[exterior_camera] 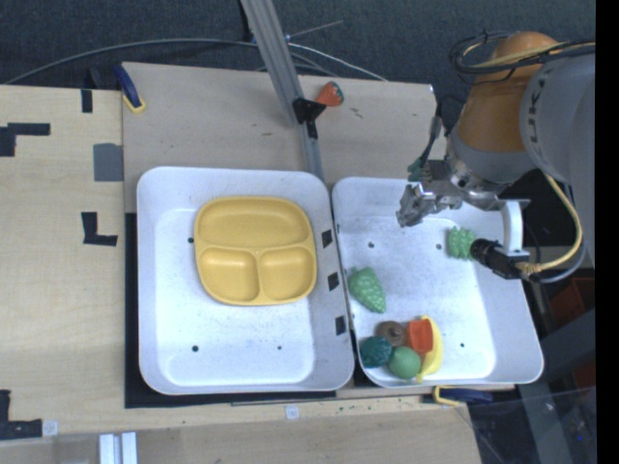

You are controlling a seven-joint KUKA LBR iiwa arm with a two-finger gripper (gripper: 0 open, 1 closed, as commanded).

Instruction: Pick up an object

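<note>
**Toys lie loose in the right bin, gripper poised above its far end**

A green leaf-shaped toy (368, 289) lies on the floor of the right bin (503, 303), near the bin's left wall and below-left of the gripper (414, 208), well apart from it. A second, lighter green toy (458, 243) sits just right of the gripper, close to it, but not between its fingers. At the bin's near edge a small heap gathers in the corner: a brown ring (392, 333), an orange-red piece (421, 335), a yellow banana (433, 349) curving round the right side, a dark teal ball (376, 352) and a green ball (405, 362), all touching or nearly so.

The gripper hangs over the far left part of the right bin; whether it is parted or closed cannot be told, and nothing is seen held in it. The arm (503, 114) enters from the right.

In the left bin (160, 288) rests a yellow divided plate (256, 249), lying flat.
</note>
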